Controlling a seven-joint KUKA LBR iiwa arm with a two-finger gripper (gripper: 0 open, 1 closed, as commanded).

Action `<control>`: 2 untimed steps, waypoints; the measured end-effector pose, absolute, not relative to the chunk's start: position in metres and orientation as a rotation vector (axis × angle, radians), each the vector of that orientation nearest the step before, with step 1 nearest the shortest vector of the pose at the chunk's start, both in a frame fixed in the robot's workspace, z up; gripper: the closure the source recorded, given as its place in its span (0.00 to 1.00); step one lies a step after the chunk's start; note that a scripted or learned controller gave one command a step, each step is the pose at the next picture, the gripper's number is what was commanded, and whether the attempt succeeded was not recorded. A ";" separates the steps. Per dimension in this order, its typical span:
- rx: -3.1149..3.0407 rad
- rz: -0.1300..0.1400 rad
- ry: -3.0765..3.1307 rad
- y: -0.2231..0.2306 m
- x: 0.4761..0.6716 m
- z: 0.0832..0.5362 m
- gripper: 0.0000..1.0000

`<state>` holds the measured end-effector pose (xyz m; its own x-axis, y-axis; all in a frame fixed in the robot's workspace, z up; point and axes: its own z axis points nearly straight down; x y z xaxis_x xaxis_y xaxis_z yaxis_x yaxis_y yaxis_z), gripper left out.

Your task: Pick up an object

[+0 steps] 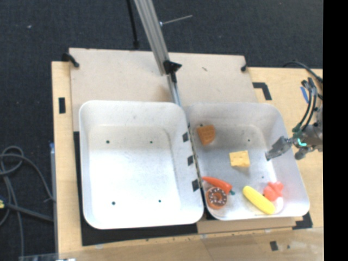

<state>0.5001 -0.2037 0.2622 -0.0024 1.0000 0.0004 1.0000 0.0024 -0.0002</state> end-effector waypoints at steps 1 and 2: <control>-2.221 -0.003 -2.226 -0.204 0.501 0.264 0.00; -2.224 0.003 -2.219 -0.197 0.499 0.219 0.00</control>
